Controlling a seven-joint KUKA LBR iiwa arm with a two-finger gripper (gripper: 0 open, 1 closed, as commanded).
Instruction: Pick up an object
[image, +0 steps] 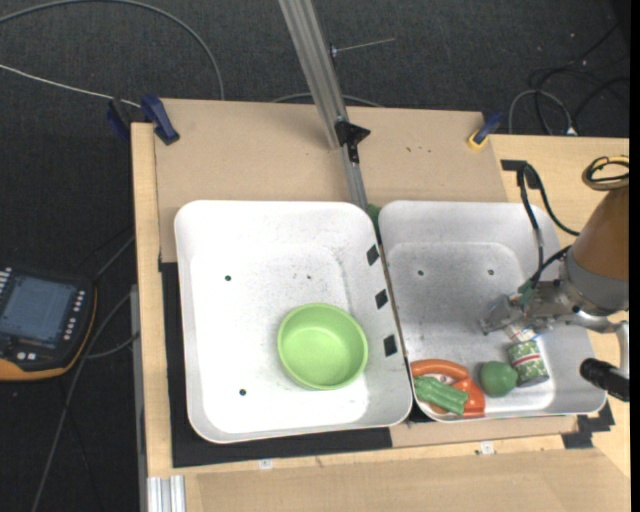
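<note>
Two white bins on the surface (260, 150). Pincer (505, 315) low over the right bin (450, 240), reaching in from the right; whether it is spread or pressed together, cannot tell. Count: one small can with green label (528, 360) just below the pincer; one green ball (497, 377) below it, touching the can; one orange-and-green toy (445, 388) below-left at the bin's near edge. One green bowl (321, 346) well left, in the left bin (250, 260). One handheld pendant (40, 320) far left, off the surface.
</note>
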